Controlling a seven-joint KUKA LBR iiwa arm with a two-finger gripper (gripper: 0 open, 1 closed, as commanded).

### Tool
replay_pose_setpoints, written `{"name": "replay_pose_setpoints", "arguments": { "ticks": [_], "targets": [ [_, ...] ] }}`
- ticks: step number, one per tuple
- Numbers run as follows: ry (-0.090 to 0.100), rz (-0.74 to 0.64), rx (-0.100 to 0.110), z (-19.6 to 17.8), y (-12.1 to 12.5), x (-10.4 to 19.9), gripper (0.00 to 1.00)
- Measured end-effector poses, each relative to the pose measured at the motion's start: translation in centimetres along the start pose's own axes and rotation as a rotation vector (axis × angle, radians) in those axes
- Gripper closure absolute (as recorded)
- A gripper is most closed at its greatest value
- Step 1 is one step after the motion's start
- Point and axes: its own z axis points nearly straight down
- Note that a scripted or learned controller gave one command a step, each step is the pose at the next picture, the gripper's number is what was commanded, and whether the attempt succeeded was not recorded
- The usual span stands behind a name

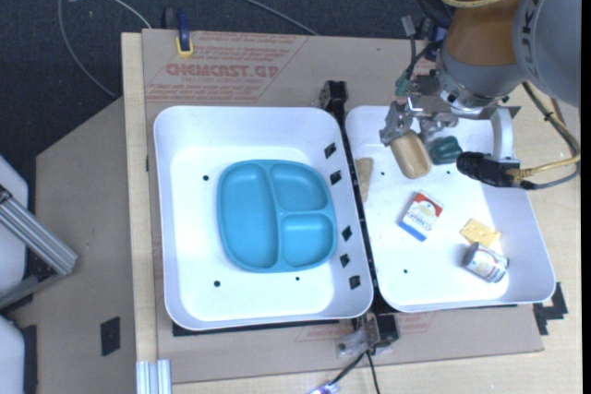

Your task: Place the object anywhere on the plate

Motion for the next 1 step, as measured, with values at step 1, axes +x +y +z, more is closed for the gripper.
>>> {"name": "replay_pose_setpoints", "arguments": {
  "ticks": [1],
  "targets": [
    [0.000, 0.001, 0.001, 0.98, 0.14, 5.56, 1.00]
  ]
}}
